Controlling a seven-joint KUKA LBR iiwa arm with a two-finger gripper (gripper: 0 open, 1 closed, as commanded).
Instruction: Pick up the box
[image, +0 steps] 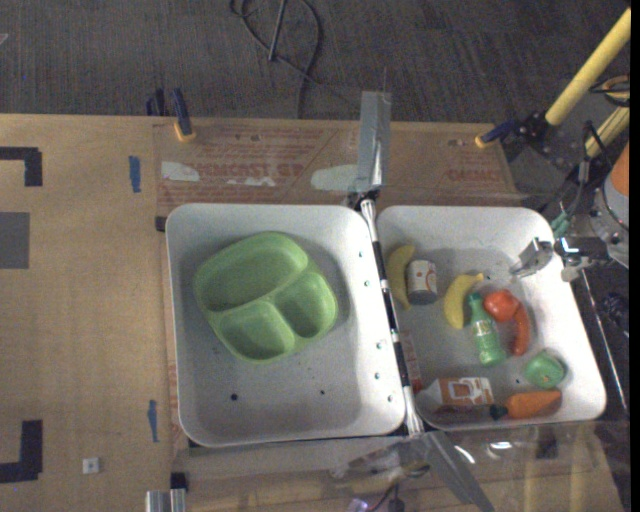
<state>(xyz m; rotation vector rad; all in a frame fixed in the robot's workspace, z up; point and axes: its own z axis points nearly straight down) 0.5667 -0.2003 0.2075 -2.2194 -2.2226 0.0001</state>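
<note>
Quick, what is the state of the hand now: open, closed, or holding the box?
Hand: at the right bin's upper right edge; open or closed cannot be told. The box lies apart, not held.

Light is even and fairly bright over the counter (80, 330), cooler and stronger on the two white bins — the left bin (200, 400) shows a soft grey gradient toward its lower half. A faint shadow lies beside the green tray (265, 295) on its right and lower edges. The floor (120, 50) at top is dim and grainy. The whole picture is soft, with slight blur on small things. Glare streaks show near the bottom edge.
</note>
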